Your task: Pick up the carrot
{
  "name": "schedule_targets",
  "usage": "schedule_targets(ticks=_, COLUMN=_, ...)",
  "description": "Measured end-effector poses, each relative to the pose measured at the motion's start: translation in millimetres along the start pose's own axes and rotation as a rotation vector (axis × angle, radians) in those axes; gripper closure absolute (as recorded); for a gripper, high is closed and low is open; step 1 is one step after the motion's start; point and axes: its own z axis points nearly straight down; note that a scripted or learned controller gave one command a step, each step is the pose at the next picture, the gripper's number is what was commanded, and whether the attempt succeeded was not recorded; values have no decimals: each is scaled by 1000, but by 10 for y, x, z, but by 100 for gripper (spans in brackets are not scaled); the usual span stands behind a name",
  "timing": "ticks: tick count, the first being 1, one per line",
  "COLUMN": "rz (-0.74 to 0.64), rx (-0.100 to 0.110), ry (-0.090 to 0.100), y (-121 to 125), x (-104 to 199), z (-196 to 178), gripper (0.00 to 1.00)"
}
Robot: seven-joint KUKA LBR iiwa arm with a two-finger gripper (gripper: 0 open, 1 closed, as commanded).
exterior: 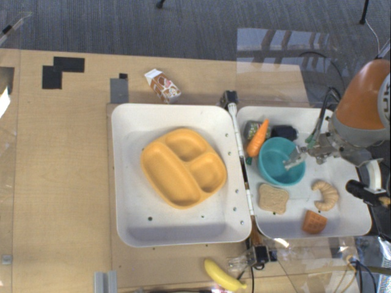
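Carrot [258, 137] not picked yet: we see it in the right bin [360, 224], upper left, just beside the teal bowl [280, 163]. Tool [297, 157] over the bowl's right rim; can't tell its state. Grasp remains.

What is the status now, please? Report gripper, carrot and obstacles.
Gripper over teal bowl, holding nothing. Carrot lies in right bin, against bowl's upper-left rim, not picked. Bowl crowds the carrot.

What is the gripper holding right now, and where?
Nothing: the gripper hangs over the teal bowl, while the carrot lies apart at the bin's left edge.
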Motion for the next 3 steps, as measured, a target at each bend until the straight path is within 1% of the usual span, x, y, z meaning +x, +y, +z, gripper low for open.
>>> schedule_targets(ticks=1, rz=117, rx=-28, ry=-6, y=949, x=763, z=-599, gripper=0)
schedule_targets(ticks=2, rz=307, rx=-30, ry=-5, y=605, x=635, z=362, gripper=0)
schedule_targets(ticks=3, rz=301, rx=-40, ry=-3, y=649, x=657, z=220, gripper=100)
